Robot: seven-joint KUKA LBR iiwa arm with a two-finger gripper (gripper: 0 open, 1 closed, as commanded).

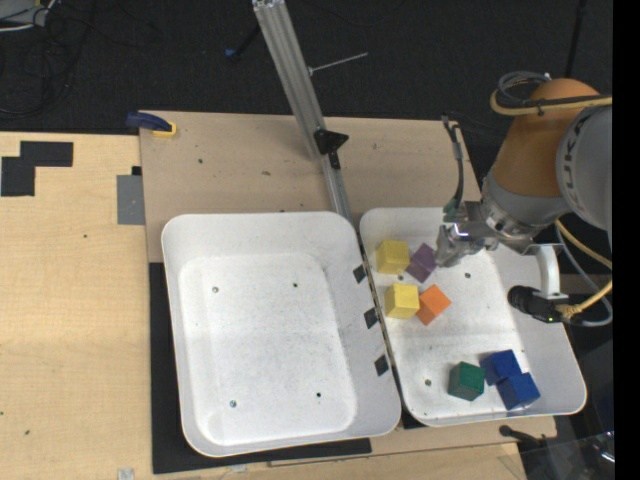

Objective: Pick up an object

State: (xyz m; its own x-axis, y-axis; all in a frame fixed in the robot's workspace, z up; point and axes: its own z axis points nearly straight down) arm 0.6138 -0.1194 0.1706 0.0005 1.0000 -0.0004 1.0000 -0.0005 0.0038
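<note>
Beside the gripper sits a purple block; finger state cannot be told. Likely light, rigid; grasp across flat opposite faces.

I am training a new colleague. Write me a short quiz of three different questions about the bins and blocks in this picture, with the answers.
1. True or false: all the blocks lie in the right bin.
2. Which block lies nearest the claw? A) green block B) purple block C) blue block
3. Fill in: the orange block touches the ___ block beside it.

Key
1. True. The left bin holds no blocks.
2. B. The purple block sits just left of the claw; the green block and blue block lie near the front edge.
3. Yellow: the yellow block on its left. Another yellow block lies farther back.
</note>
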